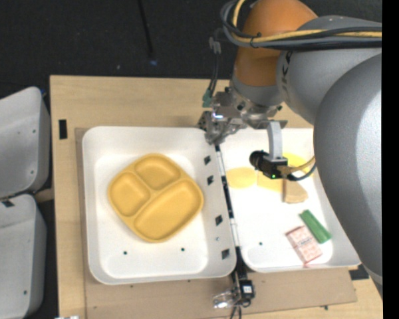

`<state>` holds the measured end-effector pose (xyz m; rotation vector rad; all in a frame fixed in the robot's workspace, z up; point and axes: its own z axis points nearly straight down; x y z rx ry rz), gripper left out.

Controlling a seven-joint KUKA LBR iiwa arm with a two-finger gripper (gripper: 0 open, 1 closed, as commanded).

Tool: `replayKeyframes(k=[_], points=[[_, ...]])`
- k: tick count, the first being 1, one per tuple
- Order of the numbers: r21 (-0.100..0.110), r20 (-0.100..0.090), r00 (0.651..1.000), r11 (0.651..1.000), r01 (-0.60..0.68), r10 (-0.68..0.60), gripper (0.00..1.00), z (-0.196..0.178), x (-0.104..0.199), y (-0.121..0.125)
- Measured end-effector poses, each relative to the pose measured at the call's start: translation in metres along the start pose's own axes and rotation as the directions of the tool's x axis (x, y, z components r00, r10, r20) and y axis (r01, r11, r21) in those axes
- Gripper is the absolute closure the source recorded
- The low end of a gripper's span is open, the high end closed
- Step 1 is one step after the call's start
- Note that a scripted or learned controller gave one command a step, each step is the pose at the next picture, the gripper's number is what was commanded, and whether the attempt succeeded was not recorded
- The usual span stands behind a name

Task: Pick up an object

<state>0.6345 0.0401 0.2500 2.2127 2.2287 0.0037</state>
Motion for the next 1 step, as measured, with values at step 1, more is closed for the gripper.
replayKeyframes(k=[1], points=[[0.001, 0.001, 1.0, 1.0, -0.001, 0.001, 1.0, -0.0004, 0.0422, 0.0258]])
